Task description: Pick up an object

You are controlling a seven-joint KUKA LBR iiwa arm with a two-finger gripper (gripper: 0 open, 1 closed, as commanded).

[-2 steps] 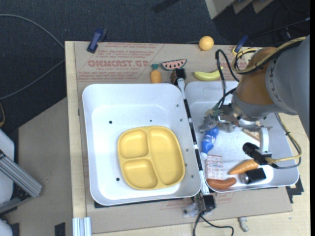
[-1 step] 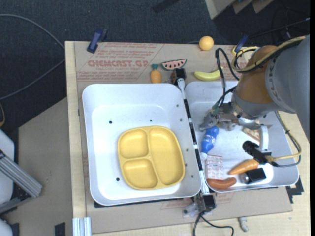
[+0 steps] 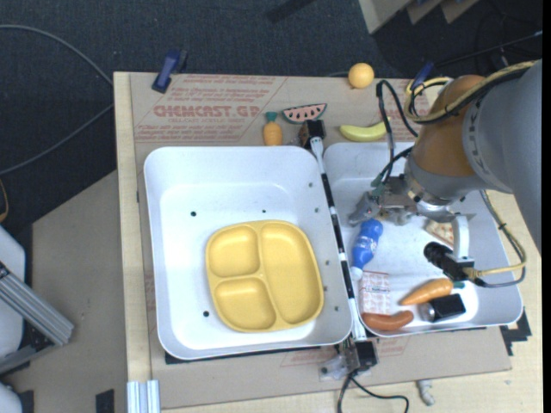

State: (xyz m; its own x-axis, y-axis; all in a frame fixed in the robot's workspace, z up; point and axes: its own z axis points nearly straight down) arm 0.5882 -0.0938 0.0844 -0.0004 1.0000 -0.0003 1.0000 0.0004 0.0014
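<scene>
We take this for the approach step: our arm (image 3: 482,127) hangs low over the right bin (image 3: 491,312), its gripper (image 3: 398,206) just above and beside the blue bottle (image 3: 368,241), and nothing is lifted yet. We cannot tell whether the fingers are apart or together. Next, we judge, the gripper must centre over the bottle and settle around its body. The left bin (image 3: 172,188) carries a yellow divided plate (image 3: 263,275). The bottle is small, blue with a white end, lying on its side near the divider, well apart from the carrot (image 3: 428,292) and sausage (image 3: 387,321).
</scene>
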